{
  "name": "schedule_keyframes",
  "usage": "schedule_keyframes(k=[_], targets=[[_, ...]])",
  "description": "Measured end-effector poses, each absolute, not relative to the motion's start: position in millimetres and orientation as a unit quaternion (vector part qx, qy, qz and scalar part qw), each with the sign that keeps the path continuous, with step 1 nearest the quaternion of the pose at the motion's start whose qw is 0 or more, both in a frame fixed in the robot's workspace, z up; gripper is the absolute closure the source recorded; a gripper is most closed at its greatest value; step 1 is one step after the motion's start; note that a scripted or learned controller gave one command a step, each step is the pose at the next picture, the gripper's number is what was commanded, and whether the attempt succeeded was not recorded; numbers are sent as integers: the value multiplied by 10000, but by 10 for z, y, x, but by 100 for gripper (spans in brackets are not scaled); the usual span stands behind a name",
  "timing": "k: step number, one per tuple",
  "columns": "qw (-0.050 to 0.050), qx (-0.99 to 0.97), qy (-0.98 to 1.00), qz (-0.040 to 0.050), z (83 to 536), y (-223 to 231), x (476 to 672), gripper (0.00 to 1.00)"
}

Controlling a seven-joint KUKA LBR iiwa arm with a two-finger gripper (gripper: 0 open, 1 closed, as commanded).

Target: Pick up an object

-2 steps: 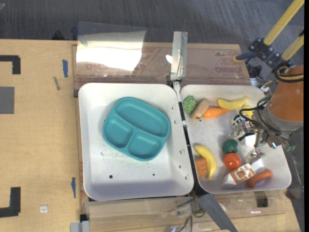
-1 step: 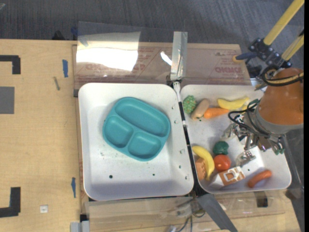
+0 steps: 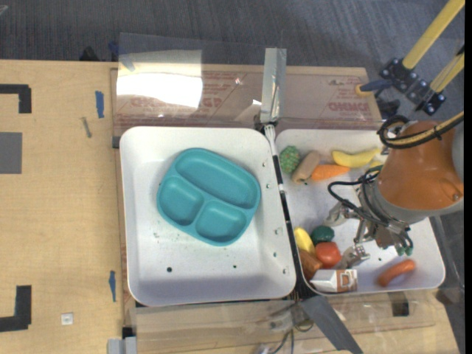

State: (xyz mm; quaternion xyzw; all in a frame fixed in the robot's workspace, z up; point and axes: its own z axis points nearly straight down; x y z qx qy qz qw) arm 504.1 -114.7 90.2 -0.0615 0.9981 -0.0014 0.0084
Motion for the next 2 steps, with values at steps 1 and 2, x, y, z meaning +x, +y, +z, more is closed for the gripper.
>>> schedule_keyframes(k=[1,2], targets=[[69,-212,9998,-14,1659,-1546,5925,0],[72,-573,9983,-14,896,-1582,6273,0]])
